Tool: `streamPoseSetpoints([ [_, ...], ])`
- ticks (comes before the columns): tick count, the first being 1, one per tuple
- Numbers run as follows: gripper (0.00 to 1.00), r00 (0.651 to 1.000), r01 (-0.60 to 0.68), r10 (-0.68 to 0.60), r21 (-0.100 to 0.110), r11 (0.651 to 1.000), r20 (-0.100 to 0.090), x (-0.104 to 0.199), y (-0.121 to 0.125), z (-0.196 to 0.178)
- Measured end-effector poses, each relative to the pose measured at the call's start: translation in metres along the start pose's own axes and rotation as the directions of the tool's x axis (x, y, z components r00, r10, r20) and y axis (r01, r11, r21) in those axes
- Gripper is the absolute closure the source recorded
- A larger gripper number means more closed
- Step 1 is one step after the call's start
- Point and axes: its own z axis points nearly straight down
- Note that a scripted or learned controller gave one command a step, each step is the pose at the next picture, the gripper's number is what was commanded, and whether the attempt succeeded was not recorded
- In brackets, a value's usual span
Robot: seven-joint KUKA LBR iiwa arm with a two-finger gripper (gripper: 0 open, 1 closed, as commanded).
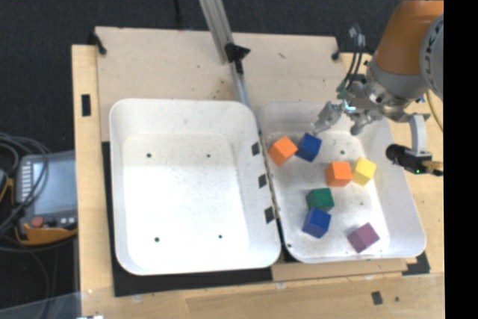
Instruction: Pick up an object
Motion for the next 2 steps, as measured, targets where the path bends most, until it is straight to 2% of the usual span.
streamPoseSetpoints([
  [1,0.00,1.000,0.001,-0.001,-0.005,1.000,0.002,0.000,0.001,-0.003],
  [2,0.00,1.000,-0.002,0.002,-0.001,1.000,0.003,-0.003,0.004,0.059],
])
